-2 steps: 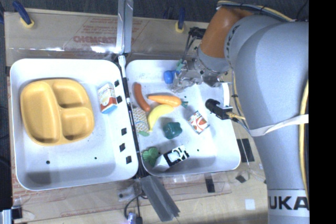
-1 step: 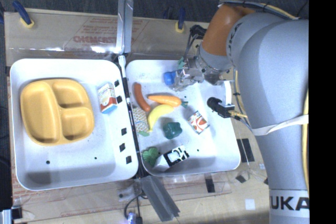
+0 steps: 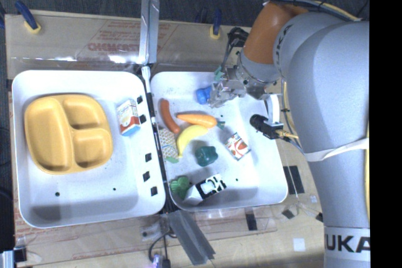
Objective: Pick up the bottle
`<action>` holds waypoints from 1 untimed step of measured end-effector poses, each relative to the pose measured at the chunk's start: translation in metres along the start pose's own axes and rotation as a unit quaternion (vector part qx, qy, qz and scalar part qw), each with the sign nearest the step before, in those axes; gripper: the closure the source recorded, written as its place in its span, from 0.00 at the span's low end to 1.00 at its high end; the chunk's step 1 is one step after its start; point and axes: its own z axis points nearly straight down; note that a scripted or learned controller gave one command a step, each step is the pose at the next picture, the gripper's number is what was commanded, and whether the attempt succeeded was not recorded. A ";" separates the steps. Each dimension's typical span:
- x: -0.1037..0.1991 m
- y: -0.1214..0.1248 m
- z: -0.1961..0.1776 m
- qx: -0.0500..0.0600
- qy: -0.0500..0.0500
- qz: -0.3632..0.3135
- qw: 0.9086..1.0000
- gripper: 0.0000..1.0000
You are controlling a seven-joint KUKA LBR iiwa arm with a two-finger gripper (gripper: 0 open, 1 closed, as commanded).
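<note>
The sectioned plastic tray (image 3: pixel 66 132) is yellow, the curved banana (image 3: pixel 189 135) yellow, the long carrot (image 3: pixel 197 118) orange, the small bottle (image 3: pixel 203 95) blue.

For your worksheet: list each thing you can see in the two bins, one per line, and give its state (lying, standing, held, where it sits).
Yellow tray: flat, left bin.
Small carton: left bin, beside tray.
Blue bottle: right bin, by the tool; grasp unclear.
Sausage: lying, right bin.
Carrot: lying above banana.
Banana: lying, mid-bin.
Green pepper: below banana.
Red-white carton: lying tilted.
</note>
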 end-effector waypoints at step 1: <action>0.080 -0.020 -0.130 -0.010 0.001 0.203 0.979 1.00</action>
